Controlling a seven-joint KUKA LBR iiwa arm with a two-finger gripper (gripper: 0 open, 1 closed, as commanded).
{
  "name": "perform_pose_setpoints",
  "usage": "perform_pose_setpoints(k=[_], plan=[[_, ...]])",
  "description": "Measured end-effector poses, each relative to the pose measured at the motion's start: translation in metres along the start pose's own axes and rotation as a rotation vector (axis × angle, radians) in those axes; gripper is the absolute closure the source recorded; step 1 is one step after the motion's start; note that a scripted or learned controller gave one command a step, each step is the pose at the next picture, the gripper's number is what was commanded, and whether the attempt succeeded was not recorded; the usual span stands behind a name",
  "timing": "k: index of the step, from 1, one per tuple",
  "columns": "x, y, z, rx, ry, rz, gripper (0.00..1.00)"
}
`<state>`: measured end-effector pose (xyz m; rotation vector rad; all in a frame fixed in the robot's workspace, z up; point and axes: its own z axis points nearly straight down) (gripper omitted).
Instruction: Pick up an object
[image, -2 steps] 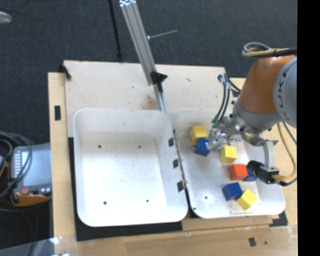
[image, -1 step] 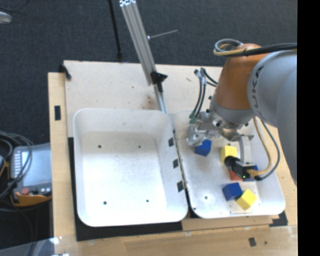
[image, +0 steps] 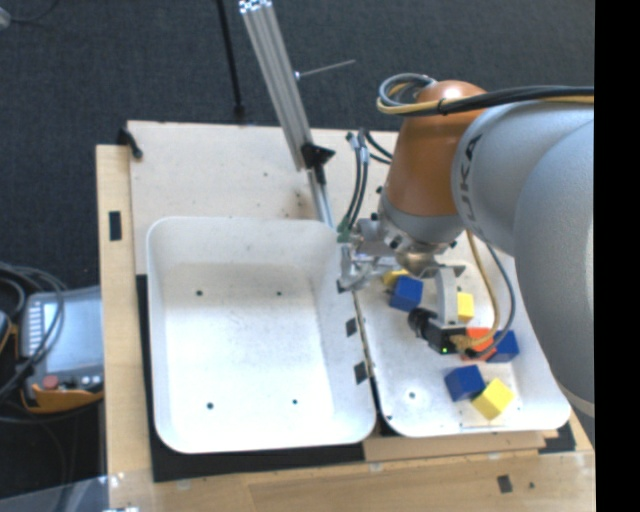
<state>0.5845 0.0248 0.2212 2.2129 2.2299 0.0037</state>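
Blue block (image: 406, 292) under gripper (image: 400, 270), yellow block (image: 492, 398) beside blue cube (image: 463, 381)

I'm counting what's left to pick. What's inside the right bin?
Visible in the right bin: three blue blocks, two yellow blocks, something orange. The arm covers the rest.

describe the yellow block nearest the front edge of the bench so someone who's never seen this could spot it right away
Start at the right bin, the one the grey arm reaches over. Go to its front corner, nearest the bench edge: the yellow block lies there beside a blue block. The other yellow block lies farther back, close to the arm.
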Motion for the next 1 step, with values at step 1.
perform_pose_setpoints(k=[1], plan=[[0.0552,0.0265,-0.0016,0.0,0.0,0.0,1.0]])
